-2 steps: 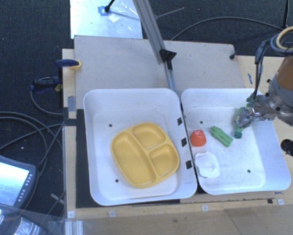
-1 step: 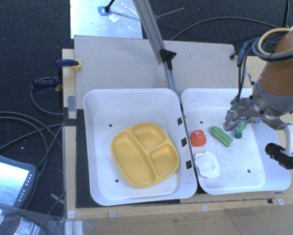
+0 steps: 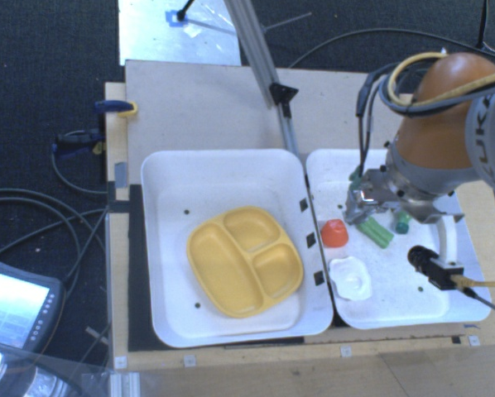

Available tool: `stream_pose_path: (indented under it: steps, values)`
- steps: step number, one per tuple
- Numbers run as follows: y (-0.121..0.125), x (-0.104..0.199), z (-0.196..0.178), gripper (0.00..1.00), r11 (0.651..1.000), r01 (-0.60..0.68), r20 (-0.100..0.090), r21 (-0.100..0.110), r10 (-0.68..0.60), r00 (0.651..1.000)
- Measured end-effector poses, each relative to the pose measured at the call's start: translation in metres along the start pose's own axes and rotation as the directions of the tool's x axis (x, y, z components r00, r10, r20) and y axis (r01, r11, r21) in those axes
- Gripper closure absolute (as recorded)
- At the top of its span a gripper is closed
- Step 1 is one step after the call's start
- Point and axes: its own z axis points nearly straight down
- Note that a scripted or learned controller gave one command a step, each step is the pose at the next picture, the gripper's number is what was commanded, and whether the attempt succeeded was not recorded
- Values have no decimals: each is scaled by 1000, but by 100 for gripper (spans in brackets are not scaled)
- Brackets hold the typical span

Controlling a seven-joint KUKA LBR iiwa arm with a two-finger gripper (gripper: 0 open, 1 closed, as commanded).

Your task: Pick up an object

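Crowding gripper (image 3: pixel 362 208): green piece (image 3: pixel 377 232), red piece (image 3: pixel 335 233)

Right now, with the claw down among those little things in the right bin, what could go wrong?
The gripper sits low over the right bin, close beside the green piece and the orange piece. Closing there, it might nudge one aside rather than catch it.

The orange piece lies near the wall between the bins, so a push could pin it against that edge.

The white piece blends with the bin floor, so a try at it could easily miss.
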Motion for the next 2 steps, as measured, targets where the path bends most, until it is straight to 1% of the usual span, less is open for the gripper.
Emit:
stream_pose_path:
  steps: [1,2]
  values:
    - [-12,57,-4,100,1000,1,0,0,-1,1000]
    - [-30,113,10,100,1000,1,-1,2,-1,1000]
